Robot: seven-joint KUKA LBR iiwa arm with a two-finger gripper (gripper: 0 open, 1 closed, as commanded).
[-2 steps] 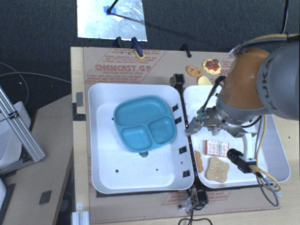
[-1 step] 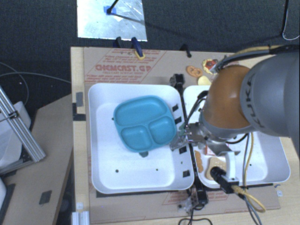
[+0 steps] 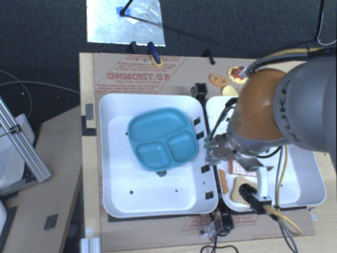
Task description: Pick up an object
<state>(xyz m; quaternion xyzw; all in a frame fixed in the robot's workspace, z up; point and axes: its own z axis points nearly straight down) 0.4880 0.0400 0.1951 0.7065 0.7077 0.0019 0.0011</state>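
While the arm [image 3: 295, 104] hangs low over the right bin [image 3: 316, 188], reaching seems underway; its gripper [image 3: 218, 153] is too hidden to judge. Next, it must settle on the small food pieces [image 3: 239, 190] nearby.

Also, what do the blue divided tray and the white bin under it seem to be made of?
The blue divided tray looks like moulded plastic with a matte to satin finish: even colour, rounded compartment edges, soft highlights. The white bin it lies in also looks like plastic, smooth and slightly glossy, with rounded corners and a thin raised rim. It could also be coated metal; the view does not settle it.
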